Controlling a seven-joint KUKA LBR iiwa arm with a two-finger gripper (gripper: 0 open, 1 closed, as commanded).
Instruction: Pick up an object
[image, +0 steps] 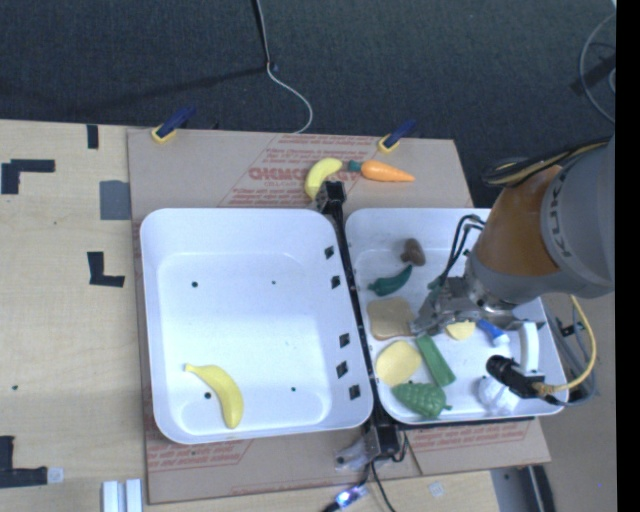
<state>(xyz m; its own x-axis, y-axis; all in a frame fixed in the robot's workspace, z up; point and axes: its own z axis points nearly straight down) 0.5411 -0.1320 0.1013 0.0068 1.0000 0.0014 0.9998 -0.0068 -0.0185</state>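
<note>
Tool (432, 318) over slanted green cucumber (434, 360)

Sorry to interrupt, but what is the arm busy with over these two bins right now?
It is trying to pick something up. The gripper is down in the right bin, among a pile of toy food, close to a green cucumber and a tan slice of bread. A banana lies alone in the left bin.

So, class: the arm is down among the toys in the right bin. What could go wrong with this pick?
Crowding: the gripper sits between the tan piece, the green stick and a small yellow piece, so it may nudge or trap the wrong one. The arm hides part of the right bin, so a failed grasp could pass unseen.
</note>
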